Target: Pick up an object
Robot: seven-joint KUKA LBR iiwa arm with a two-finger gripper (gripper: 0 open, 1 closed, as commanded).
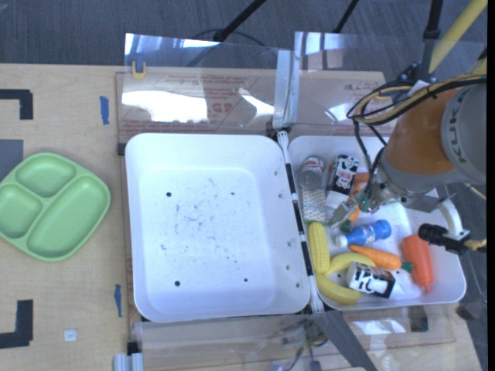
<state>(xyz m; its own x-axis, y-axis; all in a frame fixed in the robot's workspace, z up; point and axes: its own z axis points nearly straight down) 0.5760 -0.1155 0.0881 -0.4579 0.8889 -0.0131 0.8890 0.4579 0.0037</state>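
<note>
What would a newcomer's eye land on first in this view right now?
Probably the right bin, crowded with toys: a corn cob, a banana, a blue bottle and two carrots, with the arm's pincer reaching down among them. Next, the pale green divided plate lying on the bench left of the left bin.

A yellow plastic corn cob (pixel 318 246) lies lengthwise at the left wall of the right bin, right of frame centre. Below it curves a yellow banana (pixel 334 283), touching a black-and-white carton (pixel 371 281). An orange carrot (pixel 374 256) lies slantwise above that carton, a blue bottle (pixel 369 233) just above it. A second orange carrot (pixel 418 262) lies at lower right. A black-and-white box (pixel 345 174) and a clear cup (pixel 312 172) stand near the bin's top.
</note>
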